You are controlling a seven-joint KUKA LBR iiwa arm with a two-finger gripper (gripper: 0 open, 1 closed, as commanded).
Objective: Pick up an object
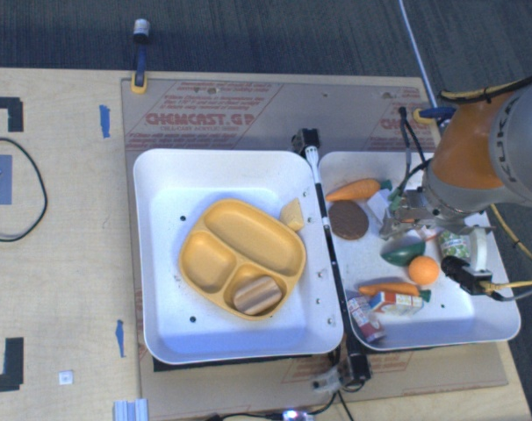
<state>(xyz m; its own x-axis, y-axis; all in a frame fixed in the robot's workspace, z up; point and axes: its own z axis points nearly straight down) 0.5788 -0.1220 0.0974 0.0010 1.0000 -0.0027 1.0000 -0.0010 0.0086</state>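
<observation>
My gripper point(400, 224) is lowered into the right bin point(485, 327), coming off the grey arm with the orange band point(468, 152). Directly below it lies a dark green object point(399, 253), touching or nearly touching it. An orange ball point(423, 271) sits just right of the green object. A brown round patty point(348, 220) lies to the gripper's left, with a carrot point(354, 189) beyond it. A second carrot point(387, 288) and a red-and-white packet point(396, 303) lie nearer the front. Nothing is visibly held.
The left bin point(161, 191) holds a yellow divided plate point(240, 235) with a bread roll point(258, 295) in one compartment and a pale wedge point(292, 215) beside it. A can point(364, 318) lies in the right bin's front left corner. Cables run along the right side.
</observation>
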